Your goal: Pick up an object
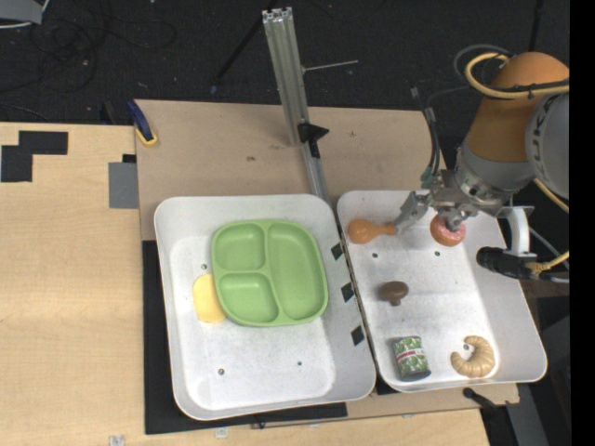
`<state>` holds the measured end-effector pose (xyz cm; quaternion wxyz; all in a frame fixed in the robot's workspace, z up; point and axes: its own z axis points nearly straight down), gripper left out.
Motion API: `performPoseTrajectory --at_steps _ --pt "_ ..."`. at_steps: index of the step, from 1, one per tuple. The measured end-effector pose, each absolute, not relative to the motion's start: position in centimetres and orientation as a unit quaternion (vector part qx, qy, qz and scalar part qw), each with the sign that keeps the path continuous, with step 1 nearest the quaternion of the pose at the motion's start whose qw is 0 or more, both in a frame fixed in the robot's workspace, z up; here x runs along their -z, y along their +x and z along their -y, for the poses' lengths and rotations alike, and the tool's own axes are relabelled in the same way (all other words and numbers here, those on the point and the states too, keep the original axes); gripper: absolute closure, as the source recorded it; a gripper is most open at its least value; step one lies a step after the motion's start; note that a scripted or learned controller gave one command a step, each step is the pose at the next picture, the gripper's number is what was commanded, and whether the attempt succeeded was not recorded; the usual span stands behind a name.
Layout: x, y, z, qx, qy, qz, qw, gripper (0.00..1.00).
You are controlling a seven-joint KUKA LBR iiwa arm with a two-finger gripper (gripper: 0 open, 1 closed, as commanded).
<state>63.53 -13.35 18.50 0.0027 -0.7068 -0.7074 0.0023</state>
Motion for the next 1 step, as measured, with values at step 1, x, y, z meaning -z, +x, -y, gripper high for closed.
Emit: performPoseTrajectory --at_steps 1 --pt "-12.59 64.33 13.34 -0.0023 -0.706 0.708 0.003 0.00"
